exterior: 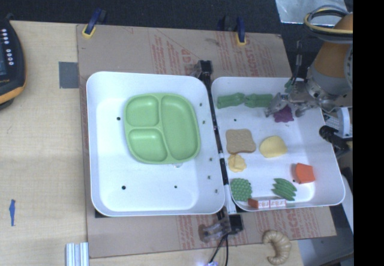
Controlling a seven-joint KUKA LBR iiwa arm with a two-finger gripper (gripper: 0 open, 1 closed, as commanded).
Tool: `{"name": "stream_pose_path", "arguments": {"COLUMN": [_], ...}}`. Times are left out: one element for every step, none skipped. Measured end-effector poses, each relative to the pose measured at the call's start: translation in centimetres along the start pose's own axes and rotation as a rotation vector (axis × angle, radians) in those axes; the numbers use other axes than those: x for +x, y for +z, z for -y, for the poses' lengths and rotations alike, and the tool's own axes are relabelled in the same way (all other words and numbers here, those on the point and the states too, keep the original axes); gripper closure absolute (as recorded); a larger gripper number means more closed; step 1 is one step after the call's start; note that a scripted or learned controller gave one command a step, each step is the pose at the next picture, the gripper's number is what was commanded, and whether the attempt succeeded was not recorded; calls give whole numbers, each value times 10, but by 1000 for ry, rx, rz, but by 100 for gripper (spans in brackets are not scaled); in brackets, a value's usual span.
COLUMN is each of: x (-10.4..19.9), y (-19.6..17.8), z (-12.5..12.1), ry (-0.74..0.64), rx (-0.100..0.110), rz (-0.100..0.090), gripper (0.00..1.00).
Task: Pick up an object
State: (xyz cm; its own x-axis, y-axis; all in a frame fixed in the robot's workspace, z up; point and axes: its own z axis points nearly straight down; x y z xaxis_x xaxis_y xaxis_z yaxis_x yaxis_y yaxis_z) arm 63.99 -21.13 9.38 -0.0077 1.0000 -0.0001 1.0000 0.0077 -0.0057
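Toward the upper right of the frame, I see my gripper low in the right bin, fingers pinching a small purple toy; too lumpy for me to judge its long axis.

Smooth glossy plastic bins sit on matt brown cardboard.

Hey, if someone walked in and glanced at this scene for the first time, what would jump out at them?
Probably the green divided plate, alone in the left bin. Next, the right bin scattered with toy food: an orange block, a yellow lump and a brown bread slice. At that bin's far right corner, the gripper is right above a purple piece.
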Motion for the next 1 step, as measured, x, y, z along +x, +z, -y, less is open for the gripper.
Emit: {"name": "stream_pose_path", "arguments": {"x": [0], "y": [1], "z": [-17], "ry": [1], "rx": [-6], "rz": [1], "gripper": [0]}}
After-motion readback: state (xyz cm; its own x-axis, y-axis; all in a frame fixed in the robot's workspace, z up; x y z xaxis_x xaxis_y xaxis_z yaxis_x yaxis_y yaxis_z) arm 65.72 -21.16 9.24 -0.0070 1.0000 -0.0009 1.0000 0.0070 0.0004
